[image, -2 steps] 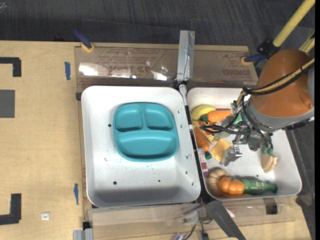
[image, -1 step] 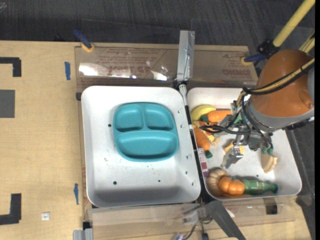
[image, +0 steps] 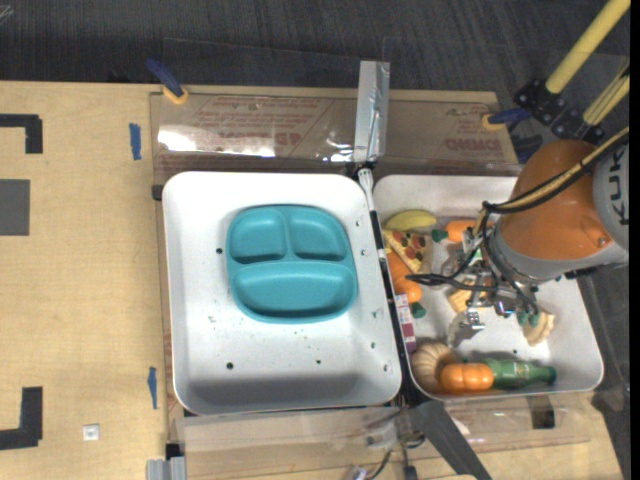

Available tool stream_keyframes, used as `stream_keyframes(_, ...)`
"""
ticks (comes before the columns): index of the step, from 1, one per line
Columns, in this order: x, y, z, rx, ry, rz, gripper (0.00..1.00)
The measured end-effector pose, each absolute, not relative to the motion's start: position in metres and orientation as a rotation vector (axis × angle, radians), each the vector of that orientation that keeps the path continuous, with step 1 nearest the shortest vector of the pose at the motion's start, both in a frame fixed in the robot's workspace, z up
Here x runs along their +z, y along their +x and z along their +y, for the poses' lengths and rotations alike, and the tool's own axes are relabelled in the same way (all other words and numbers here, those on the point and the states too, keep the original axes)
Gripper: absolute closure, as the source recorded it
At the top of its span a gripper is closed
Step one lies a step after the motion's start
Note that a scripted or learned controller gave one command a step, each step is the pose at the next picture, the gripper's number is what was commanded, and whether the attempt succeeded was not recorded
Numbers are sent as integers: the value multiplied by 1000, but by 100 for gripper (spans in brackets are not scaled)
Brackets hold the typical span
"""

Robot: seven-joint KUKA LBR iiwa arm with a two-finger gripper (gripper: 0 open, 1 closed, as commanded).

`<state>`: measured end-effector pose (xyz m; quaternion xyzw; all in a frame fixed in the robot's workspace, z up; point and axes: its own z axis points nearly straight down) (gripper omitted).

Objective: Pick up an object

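The right bin [image: 580, 348] holds a heap of small toy foods. A yellow banana [image: 410, 220] lies at its far left, with orange pieces [image: 400, 268] beside it. Along the near wall lie a green bottle [image: 522, 372], an orange round fruit [image: 466, 376] and a tan round item [image: 430, 358]. My gripper [image: 468, 310] hangs low over the middle of this bin, among cables and small pieces, just above the bottle and the orange fruit. The orange wrist band [image: 550, 213] hides part of the bin behind it.
The left bin [image: 200, 348] carries a teal divided plate [image: 290, 263]. A thin wall [image: 385, 278] separates the two bins. A pale piece [image: 540, 326] lies to the right of the gripper. Brown board surrounds the bins.
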<state>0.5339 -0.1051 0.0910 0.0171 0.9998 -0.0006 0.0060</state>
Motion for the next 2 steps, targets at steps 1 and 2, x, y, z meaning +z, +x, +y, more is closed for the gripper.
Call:
stream_keyframes(1, 89, 513, -190, -9, 9, 3128, 0)
stream_keyframes(2, 102, 517, -186, -10, -1, 3115, 100)
